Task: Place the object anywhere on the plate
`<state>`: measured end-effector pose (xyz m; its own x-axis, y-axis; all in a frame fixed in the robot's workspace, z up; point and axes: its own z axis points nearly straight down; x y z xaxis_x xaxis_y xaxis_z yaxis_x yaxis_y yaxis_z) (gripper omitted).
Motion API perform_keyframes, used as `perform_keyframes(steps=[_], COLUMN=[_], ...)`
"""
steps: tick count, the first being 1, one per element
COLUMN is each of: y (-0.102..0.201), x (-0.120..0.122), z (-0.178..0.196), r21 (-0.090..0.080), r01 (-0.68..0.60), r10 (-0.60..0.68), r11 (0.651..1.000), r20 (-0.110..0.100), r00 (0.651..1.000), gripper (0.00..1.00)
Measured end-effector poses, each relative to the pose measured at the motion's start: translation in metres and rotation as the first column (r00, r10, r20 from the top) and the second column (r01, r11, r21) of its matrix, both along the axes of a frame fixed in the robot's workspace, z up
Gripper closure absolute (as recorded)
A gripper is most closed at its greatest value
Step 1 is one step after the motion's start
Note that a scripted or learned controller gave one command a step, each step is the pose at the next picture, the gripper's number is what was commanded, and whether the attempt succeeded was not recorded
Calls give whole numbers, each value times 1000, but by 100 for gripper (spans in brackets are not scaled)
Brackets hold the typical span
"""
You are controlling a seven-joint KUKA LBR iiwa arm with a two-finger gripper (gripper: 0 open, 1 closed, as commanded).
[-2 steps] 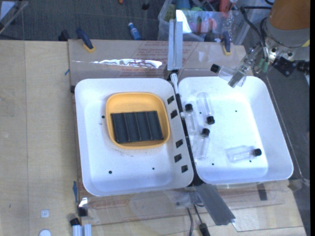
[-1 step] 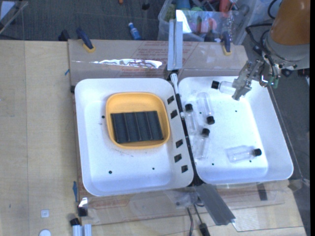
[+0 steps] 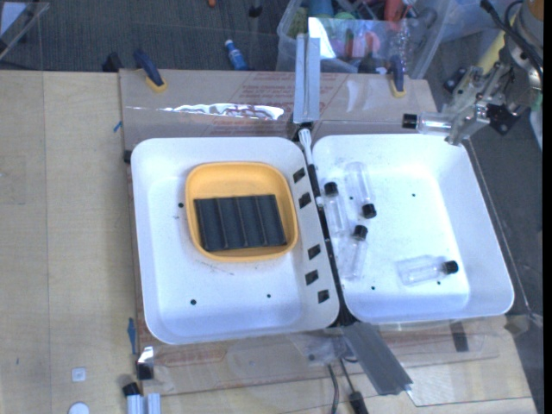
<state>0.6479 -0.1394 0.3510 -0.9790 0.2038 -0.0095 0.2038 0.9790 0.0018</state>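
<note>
A yellow plate [image 3: 239, 176] lies in the left bin [image 3: 159, 257] with a dark grey ridged slab [image 3: 240, 222] on it. Several clear vials with black caps lie in the right bin [image 3: 483, 257]: a cluster [image 3: 349, 222] near its left wall and one vial [image 3: 425, 269] towards the front. My gripper [image 3: 455, 129] hangs over the right bin's back right corner, shut on a clear vial [image 3: 429, 124]. That vial sticks out level to the left, with its black cap at the far end.
A divider [image 3: 312, 231] with black tabs separates the two bins. A clear tub of coloured clutter [image 3: 371, 15] stands behind the bins. Blue clamps [image 3: 148, 69] sit on the back board, and small items lie at the front left of the bench.
</note>
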Motion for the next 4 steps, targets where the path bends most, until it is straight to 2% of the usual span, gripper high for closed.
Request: perform_keyframes(steps=[1, 2, 3, 4], y=[-51, -84, -81, -82], x=[-12, 15, 20, 20], z=[67, 86, 86, 85], r21=[-4, -7, -8, -9], r01=[-276, -638, -852, -983], r10=[276, 638, 852, 983], r11=[961, 770, 524, 183], r20=[2, 0, -2, -5], r00=[961, 770, 524, 183], gripper=[100, 100, 100, 100])
